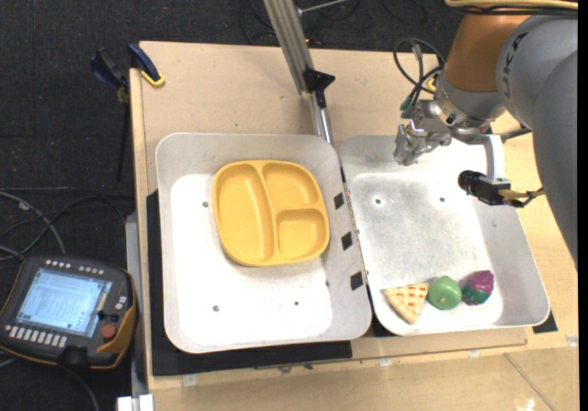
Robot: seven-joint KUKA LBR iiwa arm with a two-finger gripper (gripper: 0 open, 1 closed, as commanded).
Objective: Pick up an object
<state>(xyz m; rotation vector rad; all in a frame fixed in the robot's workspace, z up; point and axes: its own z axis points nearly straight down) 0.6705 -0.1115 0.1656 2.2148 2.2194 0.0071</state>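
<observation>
In the right bin (432,225), three small things lie in a row along the near edge: a pizza slice (407,301), a green apple (445,293) and a purple bunch of grapes (477,286). My gripper (408,148) hangs over the far left corner of that bin, well away from them, and nothing shows between its fingers.
A yellow divided plate (272,212) rests in the left bin (184,244). A slanted metal pole (287,14) crosses the far side of the bench. A teach pendant (64,308) lies on the floor at the left.
</observation>
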